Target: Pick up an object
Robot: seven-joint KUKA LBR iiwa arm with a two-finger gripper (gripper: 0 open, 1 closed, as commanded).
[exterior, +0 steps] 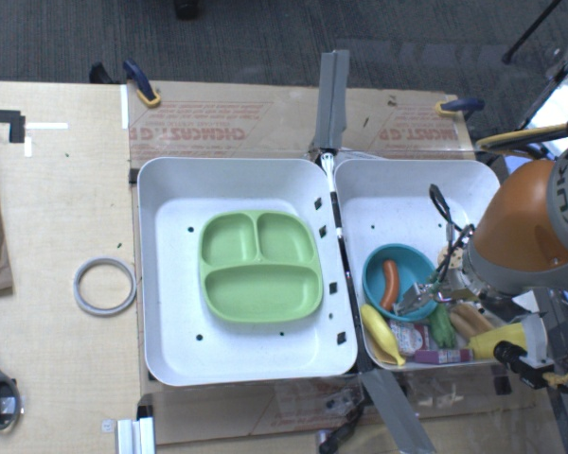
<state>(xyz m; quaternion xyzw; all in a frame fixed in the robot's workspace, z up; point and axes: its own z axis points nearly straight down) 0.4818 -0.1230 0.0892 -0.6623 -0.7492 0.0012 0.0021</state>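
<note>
Where the arm [530, 225] overhangs, right bin's [398, 183] clutter half hidden.

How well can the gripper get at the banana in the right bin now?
Probably yes. The gripper hangs at the blue bowl, and the banana lies just beside that bowl with its top uncovered. The bin wall close by may cramp the fingers.

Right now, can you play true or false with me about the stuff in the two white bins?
1. The green divided plate lies in the left bin. True.
2. The blue bowl holds an orange-red sausage-shaped toy. True.
3. The banana sits on the green plate. False: it lies in the right bin, beside the bowl.
4. The grey ring is inside the left bin. False: it lies on the bench, outside it.
</note>
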